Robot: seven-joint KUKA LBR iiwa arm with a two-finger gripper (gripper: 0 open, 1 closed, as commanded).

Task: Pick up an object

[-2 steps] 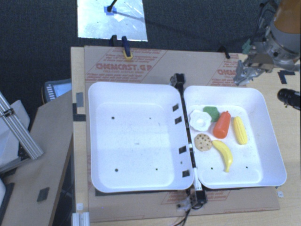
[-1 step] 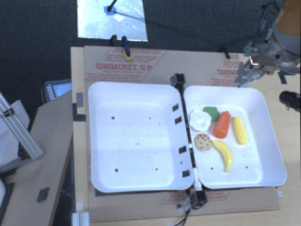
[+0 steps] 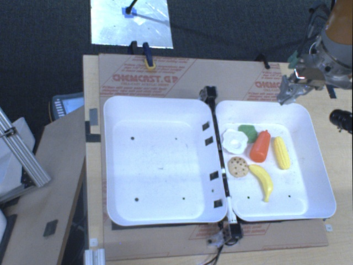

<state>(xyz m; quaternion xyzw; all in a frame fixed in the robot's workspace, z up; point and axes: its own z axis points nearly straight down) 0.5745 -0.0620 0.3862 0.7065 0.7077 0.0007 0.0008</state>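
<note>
The right bin (image 3: pixel 314 175) holds a cluster of toy foods: a white fried egg (image 3: pixel 234 141), a green piece (image 3: pixel 248 131), an orange-red bottle-shaped piece (image 3: pixel 260 146), a yellow corn cob (image 3: pixel 282 152), a brown cookie (image 3: pixel 237 167) and a yellow banana (image 3: pixel 262 181). My gripper (image 3: pixel 288 94) hangs above the far edge of the right bin, up and to the right of the foods. Nothing shows between its fingertips.
The left bin (image 3: pixel 160 159) lies beside the right one, joined by a black hinge strip (image 3: pixel 216 148). Both rest on a cardboard sheet (image 3: pixel 165 73). A shiny metal plate (image 3: pixel 131 15) lies on the dark floor behind. A metal rail (image 3: pixel 22 150) leans at the left.
</note>
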